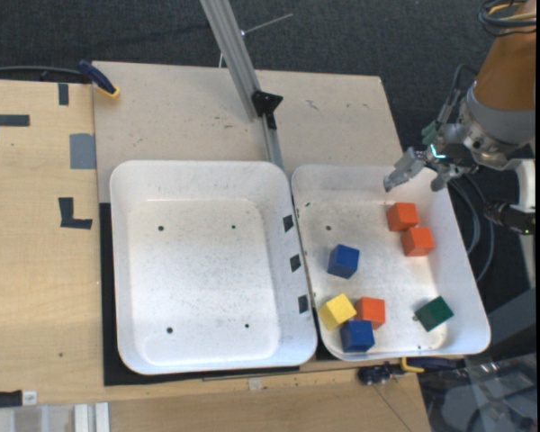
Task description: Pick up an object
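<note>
A grey robot arm with an orange band [508, 70] reaches in from the right above two shallow white bins on a wooden table [189, 115]. Its gripper [420, 171] hangs spread apart and grasping nothing, over the upper right corner of the right bin [317, 187]. In that bin, two orange cubes [402, 216] [418, 240] sit touching, just below the gripper. A blue cube [343, 260] lies near the bin's middle. Toward the front edge, a yellow cube [337, 310], a third orange cube [372, 310] and a second blue cube [357, 335] cluster together, with a dark green cube [434, 313] apart to their right. The left bin [126, 187] lies alongside. A slanted metal rail [229, 39] crosses the table behind the bins.
</note>
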`<state>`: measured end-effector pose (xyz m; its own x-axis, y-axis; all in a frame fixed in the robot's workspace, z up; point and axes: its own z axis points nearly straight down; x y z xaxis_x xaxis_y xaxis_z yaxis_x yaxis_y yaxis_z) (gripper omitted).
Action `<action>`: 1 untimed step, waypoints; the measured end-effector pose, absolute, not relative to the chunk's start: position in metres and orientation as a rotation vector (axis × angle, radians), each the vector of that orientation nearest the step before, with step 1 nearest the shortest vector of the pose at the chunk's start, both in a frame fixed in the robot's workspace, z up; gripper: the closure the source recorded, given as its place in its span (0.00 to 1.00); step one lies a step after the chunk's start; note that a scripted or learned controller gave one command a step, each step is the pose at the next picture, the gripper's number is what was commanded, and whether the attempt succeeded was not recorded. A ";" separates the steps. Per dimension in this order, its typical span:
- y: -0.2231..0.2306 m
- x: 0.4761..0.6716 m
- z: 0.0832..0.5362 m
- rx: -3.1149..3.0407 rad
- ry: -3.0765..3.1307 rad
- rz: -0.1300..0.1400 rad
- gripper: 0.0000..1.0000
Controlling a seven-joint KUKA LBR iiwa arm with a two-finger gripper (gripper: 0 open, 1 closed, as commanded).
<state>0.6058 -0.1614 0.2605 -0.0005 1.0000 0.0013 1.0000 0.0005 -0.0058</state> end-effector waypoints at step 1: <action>-0.161 0.607 0.263 -2.219 -2.223 0.001 0.00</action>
